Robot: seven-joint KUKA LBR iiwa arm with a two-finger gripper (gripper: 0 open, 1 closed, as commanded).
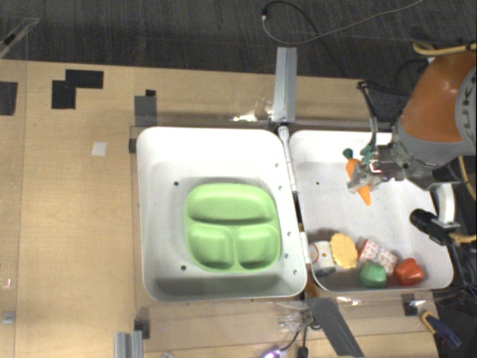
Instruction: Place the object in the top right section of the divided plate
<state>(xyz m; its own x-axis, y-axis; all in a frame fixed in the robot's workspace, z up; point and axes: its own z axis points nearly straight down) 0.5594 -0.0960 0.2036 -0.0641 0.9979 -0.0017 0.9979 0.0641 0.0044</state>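
Left bin (153, 200): green divided plate (232, 226) sits mid-floor, bare white floor all round it, all three sections free, approach from above unobstructed. Raised rim between bins (292, 200) is the barrier to cross. Right bin (328, 162): items crowd the near edge, namely small can (323, 254), yellow piece (343, 251), wrapped packet (378, 255), green ball (373, 275), red item (408, 271), probably touching. Upper-left floor there free.

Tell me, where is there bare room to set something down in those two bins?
The green divided plate has all three sections bare. The right white bin is bare across its middle and left. Its bottom edge is crowded: yellow toy, green ball, red toy.
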